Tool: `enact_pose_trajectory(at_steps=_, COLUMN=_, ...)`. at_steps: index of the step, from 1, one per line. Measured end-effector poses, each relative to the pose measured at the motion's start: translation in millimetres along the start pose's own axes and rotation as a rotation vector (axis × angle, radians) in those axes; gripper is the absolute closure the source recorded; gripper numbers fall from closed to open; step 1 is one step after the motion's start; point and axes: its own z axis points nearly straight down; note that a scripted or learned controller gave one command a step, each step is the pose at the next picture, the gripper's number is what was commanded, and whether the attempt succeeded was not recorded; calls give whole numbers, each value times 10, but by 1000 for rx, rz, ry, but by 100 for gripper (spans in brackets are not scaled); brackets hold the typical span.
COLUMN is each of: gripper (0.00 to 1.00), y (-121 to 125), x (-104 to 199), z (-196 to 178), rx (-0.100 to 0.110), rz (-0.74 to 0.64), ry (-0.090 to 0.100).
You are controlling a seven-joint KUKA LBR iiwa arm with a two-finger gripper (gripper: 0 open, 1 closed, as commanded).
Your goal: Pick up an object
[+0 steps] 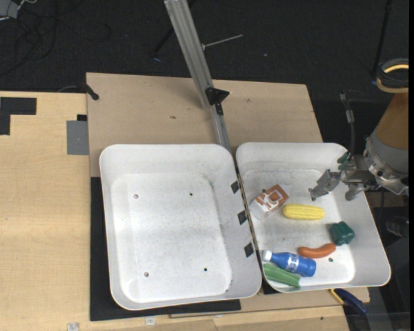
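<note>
The right bin (310,158) holds all the loose objects, gathered in its middle and near half. A yellow corn cob (304,213) lies on its side about the centre of the bin floor, and just to its left sits a small orange and white box (270,198), tilted, close to the divider between the bins. Toward the bin's right wall rests a dark green block (342,233), and nearer the front an orange sausage-shaped piece (316,251) lies slightly curved. At the front left corner a blue bottle with a white cap (290,263) lies flat, touching a green cucumber-like piece (281,276) that lies just in front of it against the rim. The gripper (338,185) hangs over the bin's right part, above and to the right of the corn cob and apart from it; its two grey fingers are spread apart with nothing between them. Behind it the arm (395,133) comes in from the right edge, showing its orange band. The left bin (124,161) sits beside the right one, their rims meeting at black clips (242,216). A slanted metal rail (193,61) runs across the wooden bench (41,205) behind the bins.
</note>
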Motion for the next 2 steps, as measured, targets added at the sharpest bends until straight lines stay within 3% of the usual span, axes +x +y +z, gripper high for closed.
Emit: enact_pose_trajectory(at_steps=2, gripper=0, y=119, x=14, z=918, rx=-7, rz=0, ry=-2)
